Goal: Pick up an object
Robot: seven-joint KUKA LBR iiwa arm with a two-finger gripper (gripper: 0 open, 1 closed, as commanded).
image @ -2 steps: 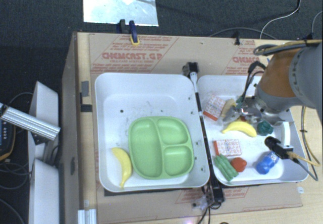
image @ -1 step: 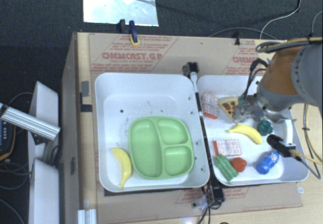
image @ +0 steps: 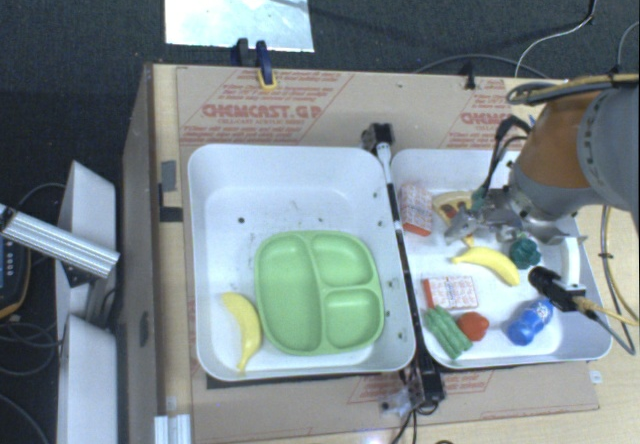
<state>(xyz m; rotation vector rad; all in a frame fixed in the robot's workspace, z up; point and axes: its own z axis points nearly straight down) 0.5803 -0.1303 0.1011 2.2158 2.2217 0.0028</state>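
One banana (image: 490,263) just below gripper (image: 468,223)

Even, bright overhead light; the white bins (image: 300,167) glare slightly, shadows are soft, the dark floor (image: 80,12) looks grainy, and focus is mildly soft throughout.

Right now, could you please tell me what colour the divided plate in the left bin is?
The divided plate is light green, seen clearly in the camera view.
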